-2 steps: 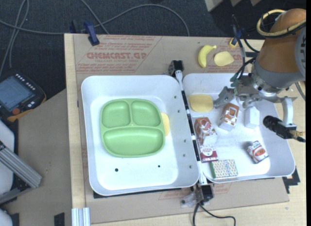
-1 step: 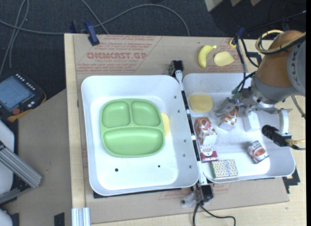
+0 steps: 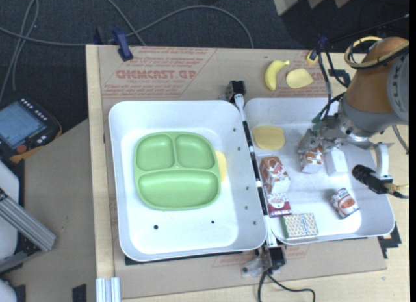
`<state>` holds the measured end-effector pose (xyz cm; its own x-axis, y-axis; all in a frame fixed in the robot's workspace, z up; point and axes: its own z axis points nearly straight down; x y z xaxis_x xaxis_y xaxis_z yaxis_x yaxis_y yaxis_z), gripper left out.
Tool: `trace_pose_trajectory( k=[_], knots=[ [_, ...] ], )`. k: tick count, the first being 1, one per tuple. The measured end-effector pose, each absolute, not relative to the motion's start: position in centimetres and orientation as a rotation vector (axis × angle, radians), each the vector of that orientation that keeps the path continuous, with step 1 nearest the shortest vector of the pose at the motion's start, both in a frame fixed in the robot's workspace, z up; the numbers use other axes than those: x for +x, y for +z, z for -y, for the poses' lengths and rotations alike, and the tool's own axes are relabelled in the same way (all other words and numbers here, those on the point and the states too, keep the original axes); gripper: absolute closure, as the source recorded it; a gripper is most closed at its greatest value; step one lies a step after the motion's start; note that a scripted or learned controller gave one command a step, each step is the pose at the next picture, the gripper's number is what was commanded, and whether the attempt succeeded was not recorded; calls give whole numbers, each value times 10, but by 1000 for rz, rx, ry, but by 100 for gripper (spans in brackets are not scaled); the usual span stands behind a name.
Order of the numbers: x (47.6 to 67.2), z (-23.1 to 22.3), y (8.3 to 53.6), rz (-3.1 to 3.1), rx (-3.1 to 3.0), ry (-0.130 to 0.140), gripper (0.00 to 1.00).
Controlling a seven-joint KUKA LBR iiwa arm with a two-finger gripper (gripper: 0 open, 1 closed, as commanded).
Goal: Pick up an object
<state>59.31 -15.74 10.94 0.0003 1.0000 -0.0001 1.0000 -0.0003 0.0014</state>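
My gripper (image 3: 317, 145) reaches down into the right bin (image 3: 374, 226) at its upper middle. It sits directly over a small red-and-white carton (image 3: 312, 160), touching or almost touching its top. The grey wrist with its orange band (image 3: 377, 80) hides the part above it. Other things in this bin are a flat yellow disc (image 3: 268, 137), a red-and-white packet (image 3: 273, 172), a small dark red packet (image 3: 279, 204), a green box (image 3: 299, 225) and a small red-and-white can (image 3: 343, 202).
The left bin (image 3: 123, 229) holds a green divided plate (image 3: 177, 169) with a yellow piece (image 3: 221, 166) at its right edge. A toy banana (image 3: 275, 73) and a yellow lemon-like piece (image 3: 299, 78) lie on the bench behind the right bin. A black cable connector (image 3: 370, 178) hangs near the can.
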Motion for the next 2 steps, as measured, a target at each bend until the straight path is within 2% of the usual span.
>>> trace_pose_trajectory(
  k=[1,2],
  knots=[
    [654,109,86,-2228,2237,-31,100],
    [610,47,186,-2223,2219,3,100]
  ],
)
